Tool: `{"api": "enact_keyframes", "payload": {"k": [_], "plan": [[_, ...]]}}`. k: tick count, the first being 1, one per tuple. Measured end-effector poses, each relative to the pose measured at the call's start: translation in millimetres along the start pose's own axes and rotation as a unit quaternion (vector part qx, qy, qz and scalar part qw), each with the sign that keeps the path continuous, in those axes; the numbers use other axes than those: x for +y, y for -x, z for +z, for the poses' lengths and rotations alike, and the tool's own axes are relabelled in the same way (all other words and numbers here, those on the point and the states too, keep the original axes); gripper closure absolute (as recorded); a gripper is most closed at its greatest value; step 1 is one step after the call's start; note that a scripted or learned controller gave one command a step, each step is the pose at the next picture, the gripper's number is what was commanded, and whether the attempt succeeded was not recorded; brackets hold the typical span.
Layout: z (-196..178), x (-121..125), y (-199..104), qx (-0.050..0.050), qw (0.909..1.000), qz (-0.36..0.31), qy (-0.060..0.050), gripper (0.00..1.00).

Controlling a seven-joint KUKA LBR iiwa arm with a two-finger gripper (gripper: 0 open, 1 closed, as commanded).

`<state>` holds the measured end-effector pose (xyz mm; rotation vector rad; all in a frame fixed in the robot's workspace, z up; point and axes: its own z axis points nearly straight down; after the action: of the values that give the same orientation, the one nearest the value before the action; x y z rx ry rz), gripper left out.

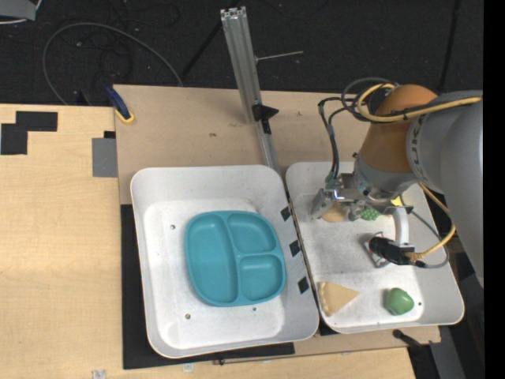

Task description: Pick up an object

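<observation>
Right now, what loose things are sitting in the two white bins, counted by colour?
Teal: 1, the divided tray
Tan: 1, the wedge
Green: 1, the round thing
Total: 3
Anything under the gripper I cannot tell.

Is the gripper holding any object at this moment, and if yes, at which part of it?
It cannot be told. The gripper is low in the right bin, where the arm covers it.

Left white bin [154,212] holds a teal divided tray [234,257], lying flat near centre. An aluminium post [247,77] rises behind the bins; black cables [87,42] loop on the dark floor beyond the bench.
</observation>
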<state>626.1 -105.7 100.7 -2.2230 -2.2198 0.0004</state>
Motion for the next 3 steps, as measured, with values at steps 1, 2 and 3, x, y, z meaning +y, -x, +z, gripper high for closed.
{"api": "enact_keyframes", "payload": {"k": [1,2,3], "plan": [[-7,-1,1,0.0,1.0,0.002,-0.002,1.0],[-68,5,-2,0.0,1.0,-0.001,0.001,1.0],[-105,5,-1,0.0,1.0,-0.001,0.0,1.0]]}}
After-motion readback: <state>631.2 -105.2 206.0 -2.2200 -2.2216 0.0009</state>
